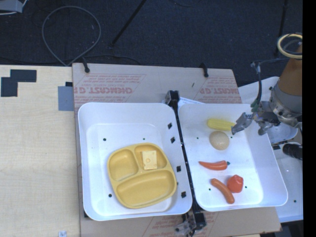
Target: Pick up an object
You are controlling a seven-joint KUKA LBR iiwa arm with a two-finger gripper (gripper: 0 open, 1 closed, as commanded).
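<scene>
The right bin (266, 154) holds a yellow corn-like piece (220, 124), a beige egg-shaped object (219, 140), a red-orange chili pepper (214, 165), an orange sausage-shaped piece (222, 190) and a small red pepper (235, 183). My gripper (253, 126) hangs over the bin's upper right part, just right of the yellow piece. Its fingers are spread open with nothing between them. The left fingertip (240, 123) sits close to the yellow piece's right end.
The left bin (94, 132) contains a yellow divided plate (143, 186) with a small yellow cheese-like square (149, 159) in one compartment. A black divider (178, 152) separates the bins. Cables and grey hardware crowd the right edge.
</scene>
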